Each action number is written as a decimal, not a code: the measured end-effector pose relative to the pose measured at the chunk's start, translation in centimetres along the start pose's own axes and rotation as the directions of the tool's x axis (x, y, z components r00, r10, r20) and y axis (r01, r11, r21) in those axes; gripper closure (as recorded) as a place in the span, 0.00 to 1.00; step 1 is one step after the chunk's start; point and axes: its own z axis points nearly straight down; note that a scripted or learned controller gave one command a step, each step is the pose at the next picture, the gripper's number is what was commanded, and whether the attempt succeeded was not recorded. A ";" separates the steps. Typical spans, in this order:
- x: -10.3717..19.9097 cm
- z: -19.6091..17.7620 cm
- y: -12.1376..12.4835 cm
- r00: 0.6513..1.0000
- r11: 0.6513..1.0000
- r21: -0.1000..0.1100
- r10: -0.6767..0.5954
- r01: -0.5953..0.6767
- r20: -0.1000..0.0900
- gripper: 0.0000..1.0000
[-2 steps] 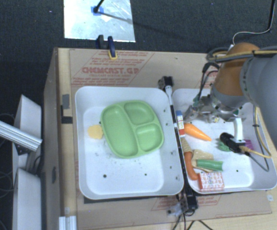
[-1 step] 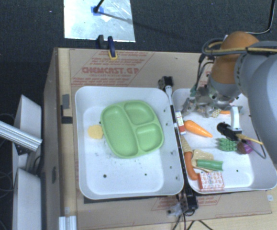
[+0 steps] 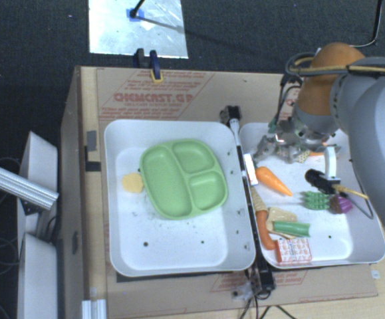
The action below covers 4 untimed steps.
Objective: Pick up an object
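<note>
Right bin (image 3: 362, 248), near edge: a red-and-white box (image 3: 292, 249) lies by the near left corner.
Just beyond the box: a green cylinder (image 3: 292, 228) on its side, a tan piece (image 3: 282, 214) behind it, and a long orange piece (image 3: 264, 231) along the left wall.
Middle, toward the right wall: a green bristled toy (image 3: 316, 200) touching a purple piece (image 3: 340, 205).
Middle, toward the left wall: a toy carrot (image 3: 272, 181) lying flat — the loose object closest to the tool.
Left bin (image 3: 172, 263): a green divided plate (image 3: 183, 178) at its centre, and a yellow disc (image 3: 133, 183) beside it near the left wall.
Gripper (image 3: 286, 147): low over the right bin's far left corner, just beyond the carrot — how far open it is, or whether it grips anything, cannot be told.
Arm (image 3: 372, 111): it enters over the right bin's right edge, with the orange band (image 3: 325, 78) above the wrist and the wrist pointing down.
</note>
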 end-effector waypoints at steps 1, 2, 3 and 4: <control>0.1 0.1 0.0 1.000 1.000 0.000 -0.001 0.001 0.002 0.00; -0.4 0.1 0.0 1.000 1.000 0.001 -0.001 0.001 -0.002 0.00; -4.1 0.1 0.0 1.000 1.000 -0.004 0.000 0.000 0.002 0.00; 0.7 -0.1 0.5 1.000 0.999 -0.034 -0.008 0.008 0.012 0.00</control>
